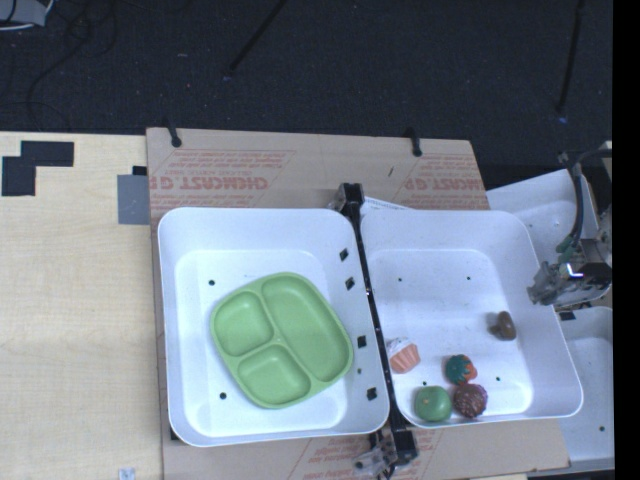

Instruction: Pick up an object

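Note:
Several small objects lie in the right bin (440, 233). A brown lump (502, 325) sits near its right wall. An orange and white piece (403, 355) rests by the divider. Close together in the front corner are a teal and orange ball (460, 369), a green ball (433, 404) and a dark red ball (470, 400). My gripper (564, 284) hangs at the right edge of the view, just outside the right bin's right rim, to the right of and above the brown lump. It is small and partly cut off.
The left bin (180, 238) holds a green divided plate (281, 339). A black divider clip strip (362, 298) runs between the bins. Cardboard (300, 173) lies under both bins, with a wooden bench top (70, 298) at left.

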`<state>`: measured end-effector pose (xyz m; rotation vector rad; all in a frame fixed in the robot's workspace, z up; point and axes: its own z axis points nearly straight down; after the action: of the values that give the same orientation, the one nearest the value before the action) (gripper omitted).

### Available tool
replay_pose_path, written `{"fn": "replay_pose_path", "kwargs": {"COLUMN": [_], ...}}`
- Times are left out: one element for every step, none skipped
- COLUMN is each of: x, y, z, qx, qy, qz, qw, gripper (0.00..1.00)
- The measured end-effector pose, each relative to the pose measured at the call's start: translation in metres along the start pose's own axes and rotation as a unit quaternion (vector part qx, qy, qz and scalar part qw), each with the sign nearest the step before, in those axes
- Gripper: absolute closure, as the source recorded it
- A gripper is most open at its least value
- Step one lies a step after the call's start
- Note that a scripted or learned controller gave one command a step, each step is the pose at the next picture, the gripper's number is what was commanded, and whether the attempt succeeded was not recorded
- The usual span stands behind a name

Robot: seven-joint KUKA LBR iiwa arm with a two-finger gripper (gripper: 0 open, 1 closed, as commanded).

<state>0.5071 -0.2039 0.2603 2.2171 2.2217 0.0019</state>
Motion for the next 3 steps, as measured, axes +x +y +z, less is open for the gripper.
{"fn": "replay_pose_path", "kwargs": {"x": [0.048,0.1,0.159], "y": [0.003,-0.003,-0.008], "z": [-0.004,0.013,0.017], "qx": [0.003,0.004,0.004], "qy": [0.002,0.002,0.002], "qz": [-0.001,-0.001,-0.002], "qw": [1.0,1.0,1.0], "gripper": [1.0,1.0,1.0]}}
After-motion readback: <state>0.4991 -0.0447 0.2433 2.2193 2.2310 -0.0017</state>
